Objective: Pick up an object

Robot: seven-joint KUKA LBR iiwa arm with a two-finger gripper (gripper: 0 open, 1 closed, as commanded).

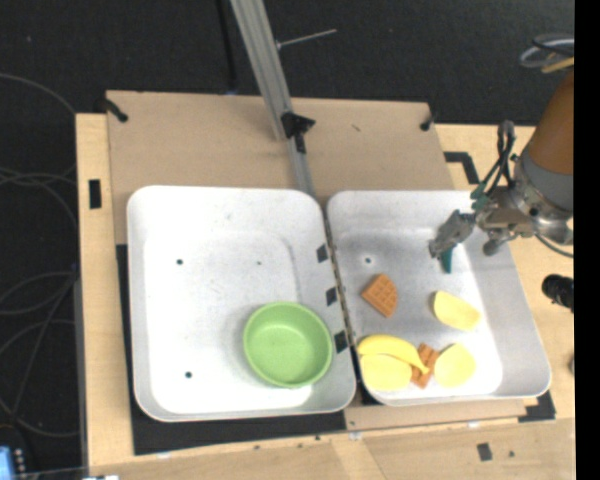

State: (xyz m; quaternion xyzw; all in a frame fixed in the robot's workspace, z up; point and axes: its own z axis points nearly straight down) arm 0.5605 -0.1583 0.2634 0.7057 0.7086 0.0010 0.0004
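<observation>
**Student:** What lies nearest the camera?

**Instructor:** The front of the right bin (520, 313) holds a cluster of pieces: a large yellow piece (382, 360) at front left, a small orange piece (423, 361) touching its right side, and a rounder yellow piece (456, 365) just beyond that. All three lie on the bin floor, close to the front wall.

**Student:** And in the other bin?

**Instructor:** The left bin (180, 228) carries a green bowl (288, 342), upright, in its front right corner, near the divider where the two bins meet.

**Student:** Moving farther back?

**Instructor:** At mid-depth in the right bin sit an orange waffle-textured square (380, 294), left of centre, and a yellow oval piece (456, 310) to its right. The two are apart from each other and from the front cluster.

**Student:** Where are the jaws?

**Instructor:** The jaws (448, 246) hang over the right bin's back right area, behind and just above the yellow oval piece, carried by the arm (545, 158) entering from the right. The dark fingers point down and to the left. Nothing is seen between them; whether they are spread or closed cannot be told at this angle.

**Student:** And farthest away?

**Instructor:** The brown board of the counter (210, 138) behind both bins, crossed by a slanted grey metal rail (265, 53).
</observation>
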